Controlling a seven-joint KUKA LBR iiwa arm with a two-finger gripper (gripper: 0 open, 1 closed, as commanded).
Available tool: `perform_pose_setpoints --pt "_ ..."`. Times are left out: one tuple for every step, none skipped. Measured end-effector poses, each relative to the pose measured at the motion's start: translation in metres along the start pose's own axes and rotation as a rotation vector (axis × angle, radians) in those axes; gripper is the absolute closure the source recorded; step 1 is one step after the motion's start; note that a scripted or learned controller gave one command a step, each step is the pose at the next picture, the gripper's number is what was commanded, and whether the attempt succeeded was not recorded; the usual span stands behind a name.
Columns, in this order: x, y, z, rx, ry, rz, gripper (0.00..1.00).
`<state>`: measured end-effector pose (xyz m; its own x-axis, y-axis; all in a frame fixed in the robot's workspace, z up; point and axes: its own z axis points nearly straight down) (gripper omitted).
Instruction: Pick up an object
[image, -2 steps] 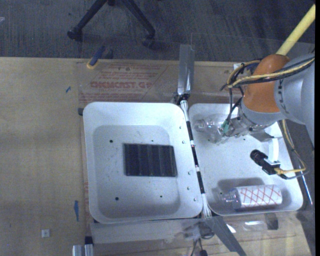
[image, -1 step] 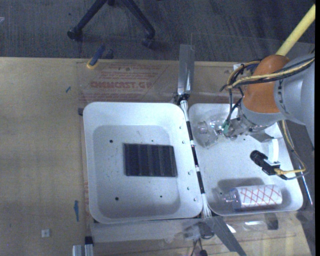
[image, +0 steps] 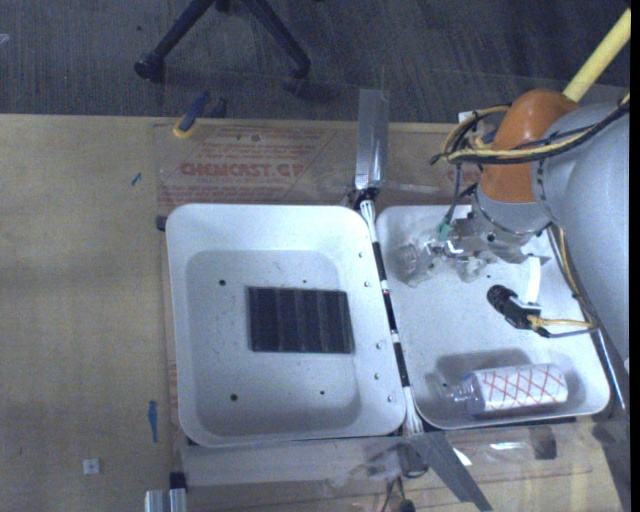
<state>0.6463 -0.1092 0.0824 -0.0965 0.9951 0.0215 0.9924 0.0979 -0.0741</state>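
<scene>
The grey arm with its orange band (image: 525, 125) is being extended from the right over the right bin (image: 440, 350), the gripper (image: 430, 255) being lowered near the bin's upper left corner. How far the fingers are being held apart — and whether anything is being gripped — cannot be told, since that spot is blurred. A clear bottle with a red-crosshatched label (image: 510, 388) is lying on its side along the bin's lower edge, well apart from the gripper. A dark ribbed pad (image: 300, 320) is resting in the left bin (image: 200, 260).
</scene>
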Motion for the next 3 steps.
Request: perform_pose_setpoints --pt "-0.075 -0.021 -0.021 -0.069 -0.022 0.032 0.0" --pt "-0.064 -0.01 -0.005 -0.035 -0.03 -0.052 0.0" --pt "-0.087 -0.055 -0.003 -0.074 -0.034 -0.261 0.0"
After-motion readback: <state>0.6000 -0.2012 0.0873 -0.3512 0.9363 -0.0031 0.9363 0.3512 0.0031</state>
